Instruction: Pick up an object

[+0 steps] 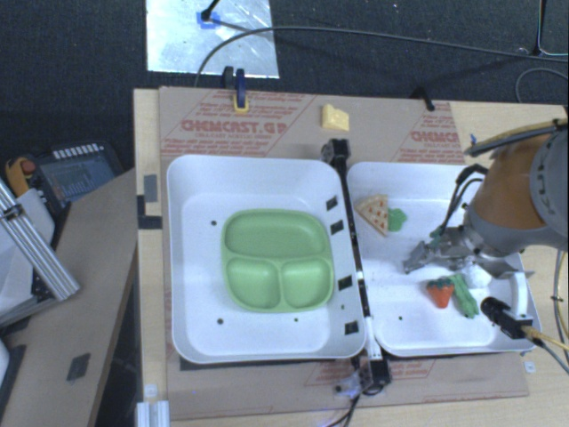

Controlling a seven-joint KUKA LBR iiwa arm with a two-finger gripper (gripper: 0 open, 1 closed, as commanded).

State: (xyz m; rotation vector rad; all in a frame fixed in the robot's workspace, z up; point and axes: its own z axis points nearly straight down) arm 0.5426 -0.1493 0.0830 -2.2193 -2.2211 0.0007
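Note:
The right bin [400,332] holds a toy pizza slice [373,212] with a small green piece [396,218] beside it at the back left. A red-orange toy vegetable [439,293] and a long green one [464,295] lie side by side toward the front right. My gripper [425,256] hangs over the middle of this bin, just above and left of the red-orange vegetable and right of the pizza slice. Nothing shows held in it. The grey arm with its orange band [507,181] comes in from the right.
The left bin [191,327] holds a green divided plate [276,258]. A yellow wedge [335,117] lies on the cardboard behind the bins, and a yellow clamp [239,92] stands at the back edge. A black divider strip [348,238] runs between the bins.

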